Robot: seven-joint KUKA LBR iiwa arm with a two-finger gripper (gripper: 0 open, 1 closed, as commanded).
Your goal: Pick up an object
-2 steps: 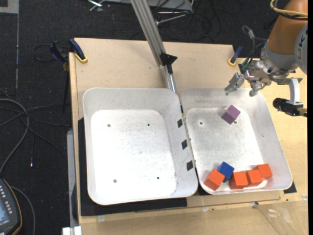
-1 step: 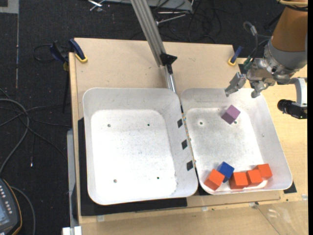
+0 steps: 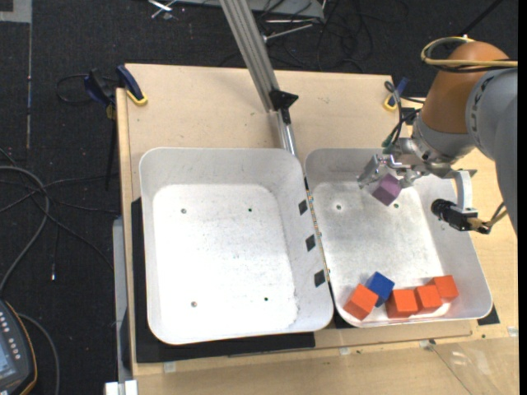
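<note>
Right now the gripper has its two fingers clamped on a purple block, block sitting between the tips at about 1 o'clock of the right bin, over the bin's upper part. Block looks tilted, one corner pointing down toward 6 o'clock; roughly cube-shaped, so no clear long axis. Can't tell whether it touches the bin floor or hangs above it. Upper face of the block is partly covered by the fingertips; finger outlines blur into the grey wrist hardware, hard to separate.

Outward from there: grey arm with orange band comes in from 3 o'clock, cut off at the frame's right edge. A black part on a cable sits just beside the wrist at 4 o'clock.

Near the right bin's 6 o'clock rim: a row of orange blocks touching one another, a blue block leaning on the leftmost orange one; exact count of orange blocks hard to call, three or four.

Left bin lies at 9 o'clock of the right bin, rims overlapping. Both rest on a wooden bench. A metal pole crosses in from 12 o'clock.
</note>
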